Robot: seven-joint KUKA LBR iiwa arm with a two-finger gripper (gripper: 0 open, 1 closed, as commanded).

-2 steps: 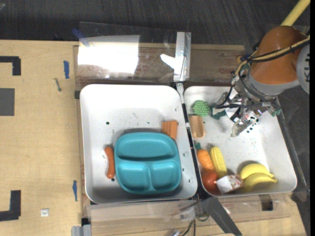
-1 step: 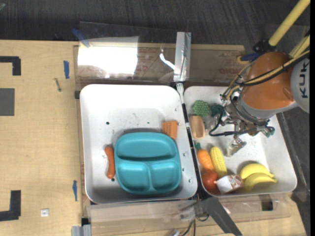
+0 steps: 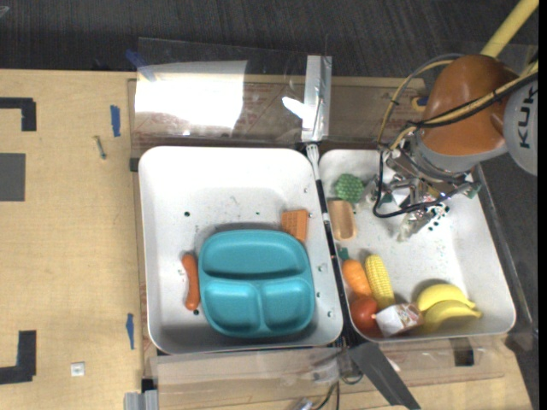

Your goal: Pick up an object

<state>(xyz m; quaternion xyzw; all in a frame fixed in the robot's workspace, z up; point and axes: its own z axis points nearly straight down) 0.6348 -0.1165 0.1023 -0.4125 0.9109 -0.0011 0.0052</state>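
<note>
- The hand hangs low over the upper part of the right shallow white bin; cables hide it, so I cannot tell its state.
- Green broccoli-shaped toy lies just left of it.
- Yellow plastic banana sits near the front.
- Teal divided plastic tray fills the left white bin.

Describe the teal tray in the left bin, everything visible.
The teal tray is a rounded-rectangle divided plate, plastic by the look, with one long compartment along its far side and two smaller ones nearer the camera. All three look empty. It lies flat, right side up, in the lower middle of the left bin, turned slightly. An orange sausage-like piece lies along its left edge, and an orange ridged block sits at its upper right corner, touching or nearly so.
</note>
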